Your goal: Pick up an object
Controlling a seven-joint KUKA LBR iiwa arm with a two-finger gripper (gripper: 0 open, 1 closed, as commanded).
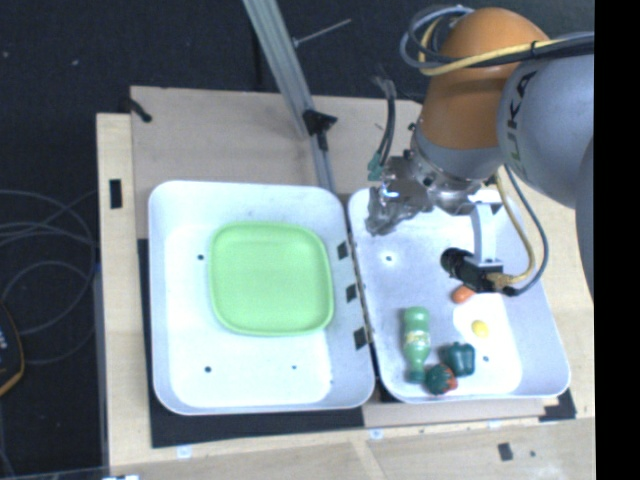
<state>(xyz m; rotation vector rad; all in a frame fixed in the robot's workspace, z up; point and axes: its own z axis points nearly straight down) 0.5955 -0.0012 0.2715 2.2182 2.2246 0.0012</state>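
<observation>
My gripper [381, 217] hangs over the far left corner of the right bin [535, 368], pointing down, with nothing visible between its fingers. Small objects lie in the near half of that bin: a light green bottle [415, 334], a dark green pepper-like piece [460, 358], a dark teal lump [438, 378], a small orange piece [461, 294] and a yellow-centred white piece [480, 327]. All of these lie well nearer the front than the gripper.
The left bin [175, 358] holds a light green square plate [270, 277]. A grey metal pole [290, 78] slants down from the top to the bins' far edge. A black cable fitting [462, 264] hangs from the arm over the right bin.
</observation>
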